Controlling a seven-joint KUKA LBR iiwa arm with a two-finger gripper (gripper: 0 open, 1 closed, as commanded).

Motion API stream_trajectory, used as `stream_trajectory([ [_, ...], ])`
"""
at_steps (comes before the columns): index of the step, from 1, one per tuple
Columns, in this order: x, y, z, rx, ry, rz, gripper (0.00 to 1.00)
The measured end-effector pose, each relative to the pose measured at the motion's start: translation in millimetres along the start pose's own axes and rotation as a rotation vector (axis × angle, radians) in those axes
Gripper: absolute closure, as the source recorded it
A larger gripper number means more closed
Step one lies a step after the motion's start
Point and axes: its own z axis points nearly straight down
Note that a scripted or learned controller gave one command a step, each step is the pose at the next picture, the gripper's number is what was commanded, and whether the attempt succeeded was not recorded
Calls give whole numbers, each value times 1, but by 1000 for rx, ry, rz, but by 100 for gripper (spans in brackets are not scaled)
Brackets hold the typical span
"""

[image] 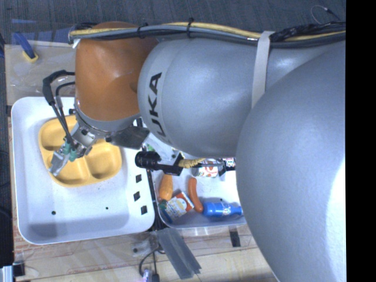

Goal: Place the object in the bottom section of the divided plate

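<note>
Big grey arm (235, 98) fills the foreground, hiding most of the right bin (176, 219). Gripper (59, 162) is low over the yellow plate's (100, 163) left edge in the left bin (76, 222); grip state: can't tell, nor which item is the task object. Below the arm in the right bin: carrot (166, 187), sausage (194, 194), blue bottle (223, 209), small carton (176, 206).

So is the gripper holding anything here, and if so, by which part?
It cannot be told. The gripper sits low over the yellow divided plate in the left bin, but its tip is too small and blurred to show any object.
</note>
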Motion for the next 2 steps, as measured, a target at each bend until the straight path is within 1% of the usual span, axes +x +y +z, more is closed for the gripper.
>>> stream_trajectory([
  [2,0,0,0,0,0,0,0],
])
